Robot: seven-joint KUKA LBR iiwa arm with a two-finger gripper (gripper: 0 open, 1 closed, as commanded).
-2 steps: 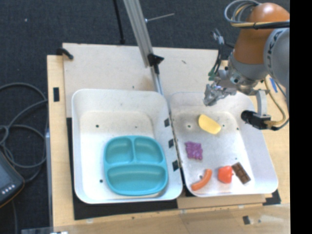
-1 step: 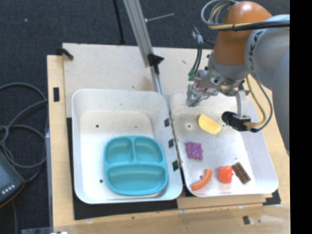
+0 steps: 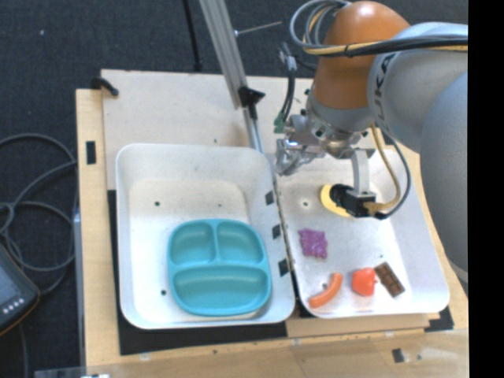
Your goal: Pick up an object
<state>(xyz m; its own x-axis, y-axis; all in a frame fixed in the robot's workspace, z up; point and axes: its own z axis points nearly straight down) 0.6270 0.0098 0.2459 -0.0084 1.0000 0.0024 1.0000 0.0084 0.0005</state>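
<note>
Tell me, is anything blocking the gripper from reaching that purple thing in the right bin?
Nothing visible does. The gripper is over the right bin's far left corner. The purple thing lies nearer the front on bare white floor, apart from the orange carrot-like piece beyond it.

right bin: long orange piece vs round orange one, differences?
Shape: long orange piece is slim, curved; round orange piece is squat. Colour: the long one is paler, the round one redder. Place: the long one lies nearer the left bin, the round one next to the brown block. Both lie in the right bin, near its front edge.
</note>
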